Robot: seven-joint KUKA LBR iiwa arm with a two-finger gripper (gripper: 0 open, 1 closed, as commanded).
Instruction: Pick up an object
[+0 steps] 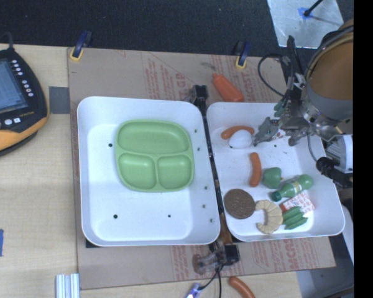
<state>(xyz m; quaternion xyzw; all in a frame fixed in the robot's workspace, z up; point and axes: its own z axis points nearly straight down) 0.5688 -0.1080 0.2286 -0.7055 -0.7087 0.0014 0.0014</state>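
The right bin [331,231] holds several toy foods: a curved orange sausage [237,131] on a white egg-like piece [240,141], a straight sausage [255,168], a green pepper [271,177], a green bottle [292,187], a brown cookie [239,203], a croissant [268,216] and green beans [293,216]. My gripper [276,138] hangs over the bin's upper middle, just right of the curved sausage. Its fingers [260,139] look spread apart and open, with nothing between them.
The left bin [96,216] carries a green divided plate [154,154]. An orange carrot [227,88] lies outside the bins at the back, and another orange piece [243,285] at the front. A teach pendant [9,101] sits far left. Cables [270,73] trail behind the arm.
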